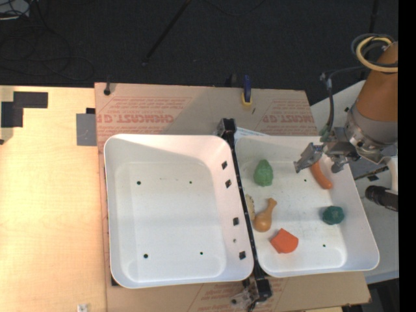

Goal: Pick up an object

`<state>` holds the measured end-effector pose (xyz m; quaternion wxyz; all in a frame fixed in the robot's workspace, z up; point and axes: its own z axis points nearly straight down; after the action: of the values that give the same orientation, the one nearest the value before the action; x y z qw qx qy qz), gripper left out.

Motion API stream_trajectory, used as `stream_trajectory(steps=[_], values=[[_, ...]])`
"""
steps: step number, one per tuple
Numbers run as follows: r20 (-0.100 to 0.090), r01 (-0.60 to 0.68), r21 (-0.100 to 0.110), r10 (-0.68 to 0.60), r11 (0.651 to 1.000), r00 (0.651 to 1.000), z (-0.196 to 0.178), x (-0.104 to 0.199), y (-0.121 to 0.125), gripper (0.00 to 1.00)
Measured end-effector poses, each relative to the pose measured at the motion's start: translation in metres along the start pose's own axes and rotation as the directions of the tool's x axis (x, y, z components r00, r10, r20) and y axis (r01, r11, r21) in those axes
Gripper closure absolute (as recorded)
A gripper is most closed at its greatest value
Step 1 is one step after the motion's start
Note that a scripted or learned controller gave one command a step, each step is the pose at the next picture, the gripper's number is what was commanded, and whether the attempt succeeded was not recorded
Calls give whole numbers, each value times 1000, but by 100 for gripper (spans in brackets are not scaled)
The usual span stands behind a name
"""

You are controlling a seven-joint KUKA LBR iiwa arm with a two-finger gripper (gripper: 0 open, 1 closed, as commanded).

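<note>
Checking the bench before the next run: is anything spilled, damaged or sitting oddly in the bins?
Nothing looks spilled or broken. All the objects lie inside the right bin: a green lump, an orange carrot-like piece under the claw, a tan pear-shaped toy, a dark green ball and a red-orange block.

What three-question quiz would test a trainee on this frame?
1. Which bin holds the objects: this view's left or right?
2. True or false: the gripper is above the red-orange block.
3. Which object lies nearest the gripper: A green lump, B orange carrot-like piece, C tan bowling-pin-shaped toy?

Key: 1 right; 2 false, it is by the carrot-like piece; 3 B.
</note>
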<state>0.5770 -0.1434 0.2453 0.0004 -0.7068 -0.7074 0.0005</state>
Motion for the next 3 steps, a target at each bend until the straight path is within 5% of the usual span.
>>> stream_trajectory(steps=[1, 2, 3], values=[[0, 1, 1, -1, 1000, 1000, -10, 0, 0, 100], [-1, 0, 2, 0, 1000, 1000, -19, -2, 0, 100], [-3, 4, 6, -4, 1000, 1000, -14, 81, -39, 100]])
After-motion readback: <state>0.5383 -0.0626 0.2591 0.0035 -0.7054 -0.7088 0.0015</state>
